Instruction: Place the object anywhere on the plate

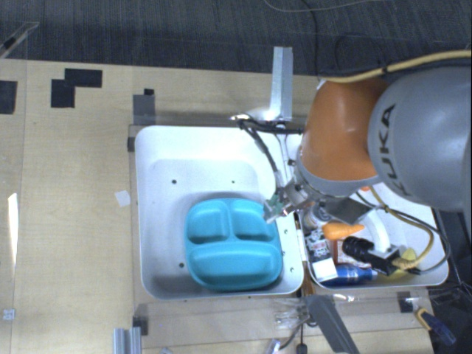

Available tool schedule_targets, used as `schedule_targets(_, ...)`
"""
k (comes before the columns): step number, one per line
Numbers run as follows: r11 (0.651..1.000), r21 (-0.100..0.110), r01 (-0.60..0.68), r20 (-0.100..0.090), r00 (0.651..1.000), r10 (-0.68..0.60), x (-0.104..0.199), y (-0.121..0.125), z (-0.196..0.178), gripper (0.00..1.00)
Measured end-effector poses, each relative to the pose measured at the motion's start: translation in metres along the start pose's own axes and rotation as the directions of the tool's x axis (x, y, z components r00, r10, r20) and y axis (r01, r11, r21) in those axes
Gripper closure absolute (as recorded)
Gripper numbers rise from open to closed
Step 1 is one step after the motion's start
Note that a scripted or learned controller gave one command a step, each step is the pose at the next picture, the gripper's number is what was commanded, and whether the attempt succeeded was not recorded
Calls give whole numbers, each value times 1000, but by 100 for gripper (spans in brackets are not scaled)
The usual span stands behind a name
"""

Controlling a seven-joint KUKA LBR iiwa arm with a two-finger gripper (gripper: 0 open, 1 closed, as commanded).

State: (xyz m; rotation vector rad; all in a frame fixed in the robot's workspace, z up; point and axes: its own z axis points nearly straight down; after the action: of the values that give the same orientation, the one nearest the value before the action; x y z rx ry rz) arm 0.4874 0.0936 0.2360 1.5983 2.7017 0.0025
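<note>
The big grey arm (420, 146) with its orange band comes in from 3 o'clock and hides much of the right bin (431, 275). The left bin (192, 161) is white and holds a blue plate (232, 245). The plate has three dips and sits toward 5 o'clock in that bin, close to the wall between the two bins.

The gripper (279, 205) is low at that wall, just beside the plate's edge at about 2 o'clock. I cannot tell if it is wide or narrow, or if it has anything in it.

The small things to move lie in the right bin. An orange thing (343, 231) lies under the arm. At its 6 o'clock, near the bin's edge, lies a blue thing (346, 275). A little printed card (317, 245) lies at the orange thing's 8 o'clock, near the wall. I cannot tell which one is to go on the plate.
</note>
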Motion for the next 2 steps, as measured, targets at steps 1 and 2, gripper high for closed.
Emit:
schedule_targets(1,997,0,77,0,997,-77,-9,-5,14,100)
schedule_targets(2,989,1,-149,0,989,149,-12,-7,5,100)
